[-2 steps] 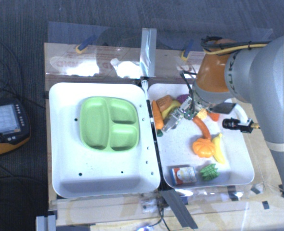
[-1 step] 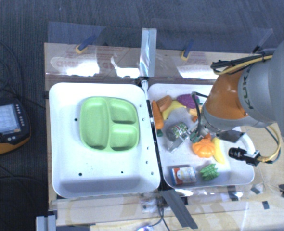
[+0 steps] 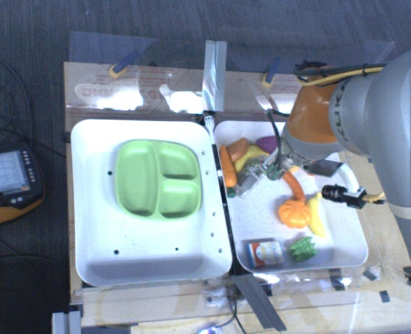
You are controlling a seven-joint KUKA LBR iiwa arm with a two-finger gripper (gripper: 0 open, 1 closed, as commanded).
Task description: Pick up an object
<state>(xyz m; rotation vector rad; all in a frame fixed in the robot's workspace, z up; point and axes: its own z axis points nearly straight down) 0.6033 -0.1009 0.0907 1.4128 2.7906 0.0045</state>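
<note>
My gripper point(image 3: 253, 178) is low in the right bin point(image 3: 345, 256), in its upper left part. It sits just below a yellow toy point(image 3: 244, 161) and right of a long orange carrot point(image 3: 227, 167) that lies along the bin's left wall. A brown-orange piece point(image 3: 237, 147) and a purple piece point(image 3: 267, 145) lie just behind it. To its right lies a small red-orange pepper point(image 3: 294, 183). I see nothing held in it.
Further front in the right bin are an orange pumpkin-like toy point(image 3: 293, 213), a yellow banana point(image 3: 317, 218), a small can point(image 3: 265, 252) and a green leafy toy point(image 3: 303, 248). The left bin point(image 3: 94, 256) holds a green divided plate point(image 3: 158, 178).
</note>
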